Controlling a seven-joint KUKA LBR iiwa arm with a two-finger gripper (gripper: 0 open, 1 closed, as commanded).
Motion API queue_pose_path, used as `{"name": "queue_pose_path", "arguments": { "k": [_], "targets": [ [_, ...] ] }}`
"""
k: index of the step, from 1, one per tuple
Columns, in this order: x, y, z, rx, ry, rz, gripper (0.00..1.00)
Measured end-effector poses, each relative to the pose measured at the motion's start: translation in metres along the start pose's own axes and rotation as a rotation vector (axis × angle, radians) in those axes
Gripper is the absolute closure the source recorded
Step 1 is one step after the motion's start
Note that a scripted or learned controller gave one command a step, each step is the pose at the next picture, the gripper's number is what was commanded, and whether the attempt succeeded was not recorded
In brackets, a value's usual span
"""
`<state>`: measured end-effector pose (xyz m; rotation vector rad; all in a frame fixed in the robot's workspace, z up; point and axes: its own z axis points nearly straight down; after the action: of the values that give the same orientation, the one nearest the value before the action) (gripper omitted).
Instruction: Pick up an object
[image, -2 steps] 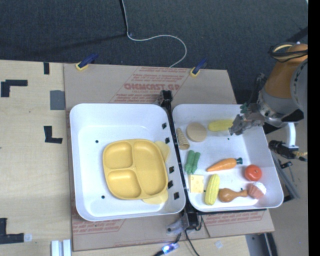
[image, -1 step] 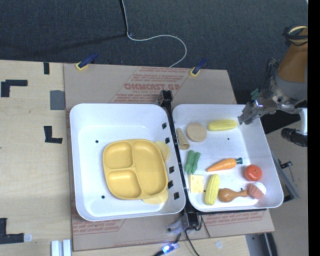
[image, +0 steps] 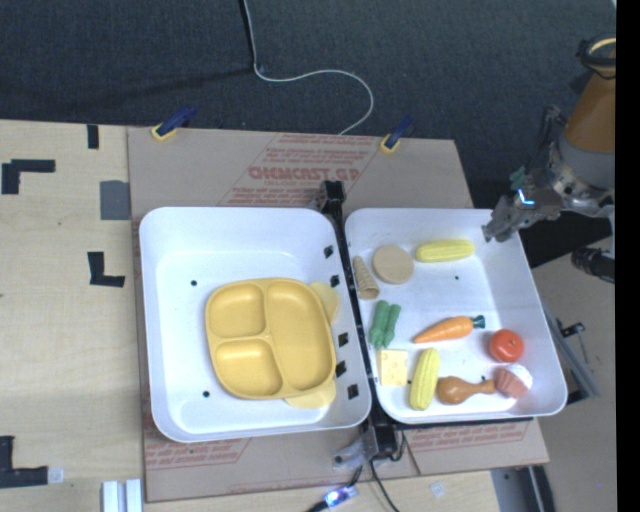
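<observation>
At about two o'clock over the right bin (image: 520, 262), the pincer (image: 503, 222) hovers by the rim; whether it is released or clenched cannot be told. Nearest lies the corn cob (image: 444, 250), at twelve o'clock in that bin: probably light, stiff, slick plastic, best gripped across its middle.

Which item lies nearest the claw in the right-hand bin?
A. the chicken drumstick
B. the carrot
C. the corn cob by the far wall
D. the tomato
C: the corn cob lies by the far wall of the right bin, closest to the claw at that bin's far right corner; the carrot, tomato and drumstick sit nearer the front.
</observation>
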<state>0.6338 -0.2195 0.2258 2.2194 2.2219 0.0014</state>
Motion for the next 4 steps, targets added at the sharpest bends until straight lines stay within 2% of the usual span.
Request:
{"name": "queue_pose_path", "arguments": {
  "k": [1,3,4],
  "targets": [
    [0.045,-0.003,0.005,0.003,0.001,-0.004,1.00],
    [0.159,-0.001,0.017,0.004,0.002,-0.006,1.00],
    [0.208,-0.006,-0.009,0.001,0.002,-0.006,1.00]
  ]
}}
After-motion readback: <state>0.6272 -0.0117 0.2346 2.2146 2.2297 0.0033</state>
